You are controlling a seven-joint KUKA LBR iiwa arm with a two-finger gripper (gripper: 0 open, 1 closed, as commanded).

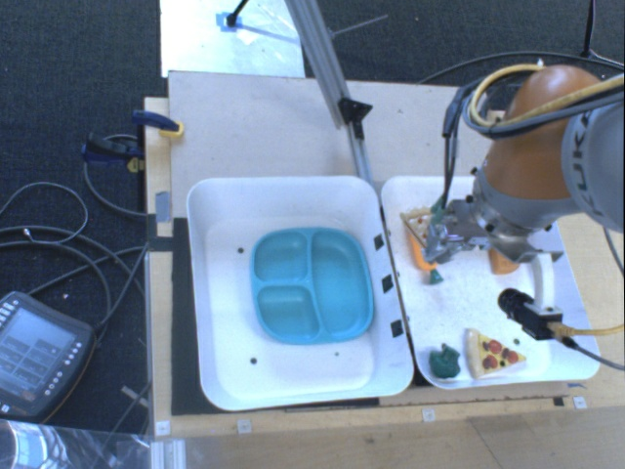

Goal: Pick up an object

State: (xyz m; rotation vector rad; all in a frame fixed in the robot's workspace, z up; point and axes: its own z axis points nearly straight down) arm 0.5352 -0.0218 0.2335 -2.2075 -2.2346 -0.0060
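Observation:
My gripper (438, 249) hangs low over the upper left part of the right bin (576, 355). Just under its tip lies a small dark green piece (434, 277). To its left lie a pizza-like slice (417, 223) and an orange piece (417, 254), close to the bin's left wall. An orange object (502, 261) peeks out from under the wrist. Near the front of the bin rest a pizza slice toy (494, 352) and a dark green toy (444, 361).
The left bin (220, 360) holds a blue divided plate (312, 283). A grey pole (327, 62) slants down to the divider between the bins. A black part with a yellow cable (522, 309) hangs off the arm over the right bin.

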